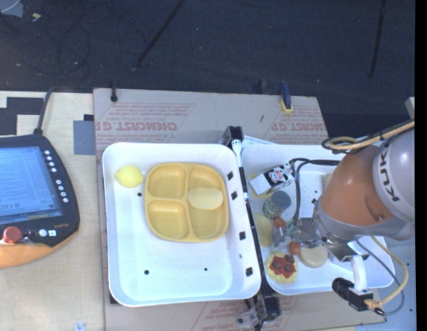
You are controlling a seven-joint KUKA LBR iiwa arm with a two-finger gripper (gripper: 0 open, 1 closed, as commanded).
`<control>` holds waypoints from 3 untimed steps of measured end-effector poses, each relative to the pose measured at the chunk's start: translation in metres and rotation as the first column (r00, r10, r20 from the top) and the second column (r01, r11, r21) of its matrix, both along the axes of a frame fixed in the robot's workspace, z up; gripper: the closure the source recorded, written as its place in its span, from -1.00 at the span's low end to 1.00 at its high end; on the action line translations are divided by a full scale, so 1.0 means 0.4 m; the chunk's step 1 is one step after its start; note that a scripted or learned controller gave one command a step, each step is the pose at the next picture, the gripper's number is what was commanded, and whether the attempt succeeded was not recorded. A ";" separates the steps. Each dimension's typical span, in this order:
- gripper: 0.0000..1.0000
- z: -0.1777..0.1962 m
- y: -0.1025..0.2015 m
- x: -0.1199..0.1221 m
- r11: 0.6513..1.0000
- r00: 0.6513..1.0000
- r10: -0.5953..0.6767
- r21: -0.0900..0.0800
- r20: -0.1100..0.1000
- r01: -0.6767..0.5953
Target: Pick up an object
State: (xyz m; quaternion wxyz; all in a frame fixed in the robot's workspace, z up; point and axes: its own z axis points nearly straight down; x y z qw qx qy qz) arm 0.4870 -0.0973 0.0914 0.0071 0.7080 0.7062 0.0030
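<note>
So right now I'm reaching down into the right bin (316, 286), with my pincer (301, 234) low among the clutter near its front. Can't tell whether it's apart or clamped, my own wrist hides it. Closest candidates look like the pale round piece (313, 256) and the red-topped toy (282, 268), both just beside me. I'd say this is the descend-and-grab step; next up is closing on one item, then lifting straight.
</note>
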 end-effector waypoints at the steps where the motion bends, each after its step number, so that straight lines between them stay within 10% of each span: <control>1: -1.00 -0.006 -0.026 0.209 1.000 1.000 0.005 0.005 -0.011 -0.005; 2: -1.00 -0.005 0.003 0.080 1.000 1.000 0.001 0.006 -0.012 0.000; 3: 1.00 0.023 0.005 0.085 1.000 1.000 -0.002 0.014 -0.015 0.002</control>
